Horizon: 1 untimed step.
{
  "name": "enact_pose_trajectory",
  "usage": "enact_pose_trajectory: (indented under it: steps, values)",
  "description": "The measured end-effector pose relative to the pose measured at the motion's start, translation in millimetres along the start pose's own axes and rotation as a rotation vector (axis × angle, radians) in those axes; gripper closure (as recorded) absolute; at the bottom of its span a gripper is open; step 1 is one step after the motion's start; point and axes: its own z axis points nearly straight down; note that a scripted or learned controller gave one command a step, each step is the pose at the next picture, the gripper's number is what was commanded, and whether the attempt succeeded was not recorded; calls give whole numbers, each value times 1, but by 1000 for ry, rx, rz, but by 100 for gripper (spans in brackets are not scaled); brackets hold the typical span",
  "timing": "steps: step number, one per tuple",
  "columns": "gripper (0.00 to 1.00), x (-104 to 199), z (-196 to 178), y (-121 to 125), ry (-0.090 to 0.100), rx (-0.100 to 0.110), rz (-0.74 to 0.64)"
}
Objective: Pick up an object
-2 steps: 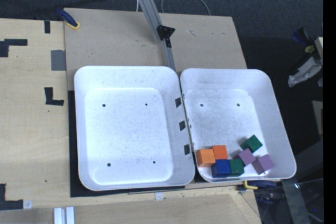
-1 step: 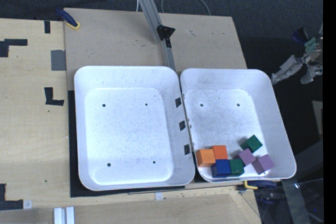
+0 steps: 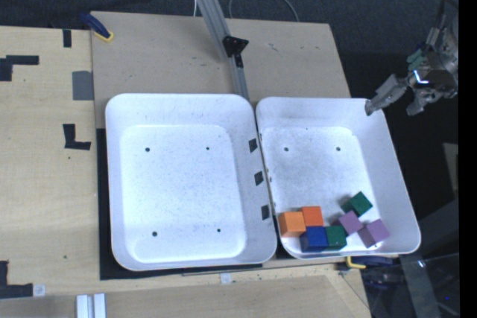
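Orange, blue, green and purple small cubes (image 3: 332,224) cluster in the near corner of the right shallow white bin (image 3: 373,138). Tool (image 3: 399,94) hovers beyond that bin's far right corner, fingers spread, nothing between them.

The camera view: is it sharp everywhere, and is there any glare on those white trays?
Camera view: even, soft light, no strong glare on the bins; the coloured blocks read clearly; the gripper at the right edge looks slightly blurred against dark surroundings.

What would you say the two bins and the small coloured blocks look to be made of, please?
Bins: likely moulded plastic, matte white with dark speckling, rounded corners and raised rims. Blocks: solid-coloured cubes, dull and without glare, possibly painted wood or foam; the view is too coarse to tell.
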Motion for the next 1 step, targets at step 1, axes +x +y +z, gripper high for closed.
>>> enact_pose_trajectory:
  steps: [1]
  values:
    - [0, 57, 25, 15, 2, 1, -3]
